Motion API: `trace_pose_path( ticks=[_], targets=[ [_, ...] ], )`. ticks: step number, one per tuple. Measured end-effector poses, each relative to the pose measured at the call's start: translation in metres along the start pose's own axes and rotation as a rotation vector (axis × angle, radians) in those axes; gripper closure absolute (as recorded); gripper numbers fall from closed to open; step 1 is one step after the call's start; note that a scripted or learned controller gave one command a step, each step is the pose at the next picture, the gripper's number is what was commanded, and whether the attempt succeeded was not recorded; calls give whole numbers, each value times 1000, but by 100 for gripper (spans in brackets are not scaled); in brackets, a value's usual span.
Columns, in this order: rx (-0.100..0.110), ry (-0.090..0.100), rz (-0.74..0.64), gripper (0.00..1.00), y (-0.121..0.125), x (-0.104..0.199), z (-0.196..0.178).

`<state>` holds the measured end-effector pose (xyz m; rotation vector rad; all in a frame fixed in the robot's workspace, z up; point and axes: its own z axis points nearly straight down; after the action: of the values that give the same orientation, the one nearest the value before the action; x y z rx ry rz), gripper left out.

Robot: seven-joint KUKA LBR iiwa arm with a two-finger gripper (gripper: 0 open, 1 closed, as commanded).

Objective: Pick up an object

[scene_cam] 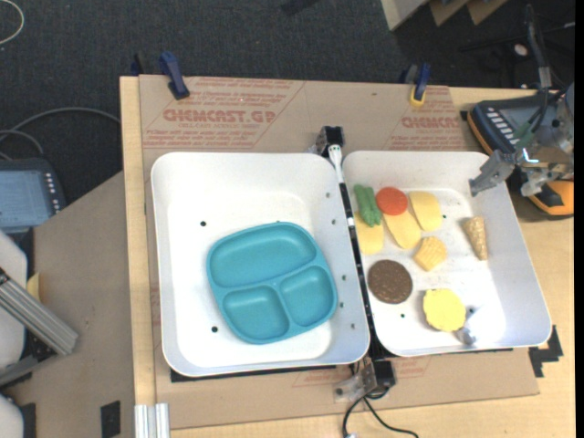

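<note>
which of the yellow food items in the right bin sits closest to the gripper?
The cone-shaped one, alone near the right bin's right side, below the gripper. The other yellow pieces cluster further left.

Teal three-compartment plate [271, 282] in the left bin [173, 245], blue clamp [172, 74], yellow clamp [419, 84], dark carpet [228, 16]

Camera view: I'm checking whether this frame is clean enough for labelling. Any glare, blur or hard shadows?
Camera view: light is even and soft; the white bins are bright but not blown out, with only faint shadow under the teal tray. The food pieces, such as the brown disc, are sharp enough to separate. The tool at the right edge is blurred and cluttered.
</note>
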<state>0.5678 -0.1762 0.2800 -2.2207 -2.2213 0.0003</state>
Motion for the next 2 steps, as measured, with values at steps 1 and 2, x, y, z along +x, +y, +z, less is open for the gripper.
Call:
trace_pose_path(
  ticks=[1, 2],
  targets=[
    [6, 3, -3, 0, -37, 84, 82],
    [2, 2, 5, 0, -48, 66, 199]
  ],
)
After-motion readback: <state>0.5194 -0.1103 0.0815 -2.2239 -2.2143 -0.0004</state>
